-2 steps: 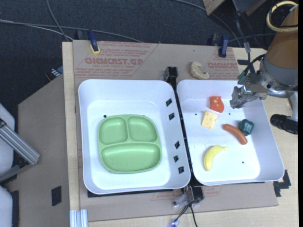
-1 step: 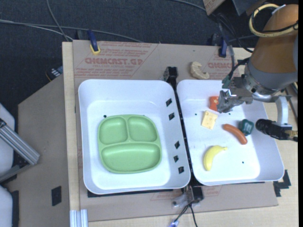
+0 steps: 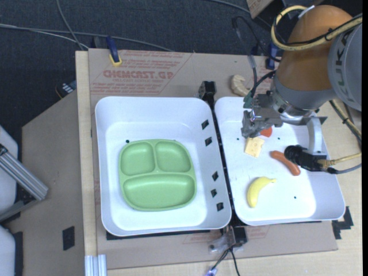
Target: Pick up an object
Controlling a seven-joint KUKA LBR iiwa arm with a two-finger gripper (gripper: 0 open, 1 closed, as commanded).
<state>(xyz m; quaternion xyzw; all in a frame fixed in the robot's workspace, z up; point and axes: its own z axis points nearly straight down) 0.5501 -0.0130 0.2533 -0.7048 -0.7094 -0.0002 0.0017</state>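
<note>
The claw (image 3: 251, 126) hangs low over the far left part of the right shallow white plastic bin (image 3: 299, 204). I cannot tell how far it is open, and I cannot tell if it has hold of anything. The pale yellow wedge-shaped block (image 3: 253, 148) lies at 6 o'clock from the claw, just beside its tip. I cannot tell whether they touch. A small red piece (image 3: 266, 132) lies at 4 o'clock from the claw, very near. The orange-red sausage-shaped toy (image 3: 286, 161) is further out at 4 o'clock, apart from the wedge. The yellow toy banana (image 3: 258, 191) lies at 6 o'clock from the wedge, near the front rim.

The wedge is close to the bin's left wall, at 9 o'clock. The bin floor is bare at 5 o'clock, beyond the banana. The left white bin (image 3: 109, 154) carries a green divided plastic plate (image 3: 157, 174) in its middle. Both bins stand on the cardboard-covered desk (image 3: 144, 73).
</note>
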